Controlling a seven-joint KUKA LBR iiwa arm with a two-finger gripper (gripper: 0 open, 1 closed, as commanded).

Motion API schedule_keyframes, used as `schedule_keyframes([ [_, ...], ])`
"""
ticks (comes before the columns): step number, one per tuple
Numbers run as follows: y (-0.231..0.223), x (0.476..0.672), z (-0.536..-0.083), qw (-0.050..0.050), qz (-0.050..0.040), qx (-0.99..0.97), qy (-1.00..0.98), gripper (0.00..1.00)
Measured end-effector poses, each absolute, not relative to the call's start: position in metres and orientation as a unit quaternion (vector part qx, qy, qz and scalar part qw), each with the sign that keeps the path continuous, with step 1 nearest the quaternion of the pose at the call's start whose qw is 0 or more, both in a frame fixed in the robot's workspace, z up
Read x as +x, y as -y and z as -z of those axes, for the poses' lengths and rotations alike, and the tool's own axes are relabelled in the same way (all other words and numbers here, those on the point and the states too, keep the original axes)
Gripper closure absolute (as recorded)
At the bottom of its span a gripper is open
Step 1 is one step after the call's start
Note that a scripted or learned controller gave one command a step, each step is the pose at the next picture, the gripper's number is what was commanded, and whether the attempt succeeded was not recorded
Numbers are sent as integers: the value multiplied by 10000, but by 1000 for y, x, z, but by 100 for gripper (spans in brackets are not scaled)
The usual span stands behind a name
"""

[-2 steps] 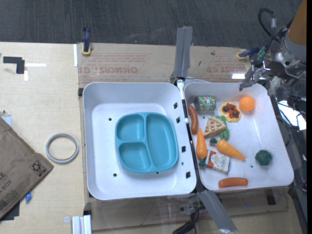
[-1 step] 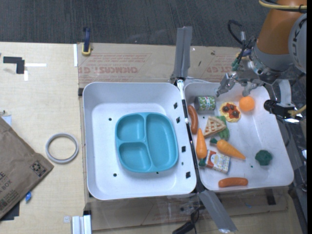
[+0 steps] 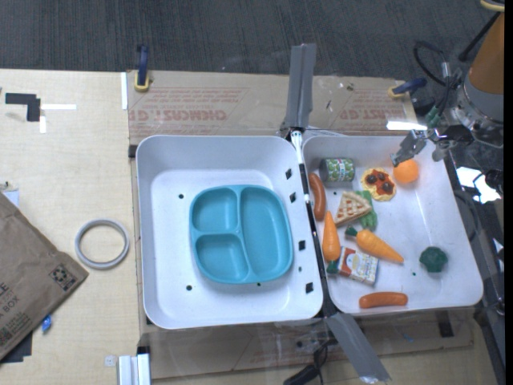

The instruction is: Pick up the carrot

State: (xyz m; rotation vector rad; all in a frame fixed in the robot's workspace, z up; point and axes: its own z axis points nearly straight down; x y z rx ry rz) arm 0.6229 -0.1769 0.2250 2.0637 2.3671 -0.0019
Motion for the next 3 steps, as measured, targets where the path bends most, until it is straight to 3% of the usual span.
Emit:
schedule_keyframes([
  [1,138,551,-169,-12,7,5947,-8040,0],
  [2,117,503,-95,16,-13,6097,-7927,0],
  [3,116,504,-104,18,-31,6114,-7913,100],
])
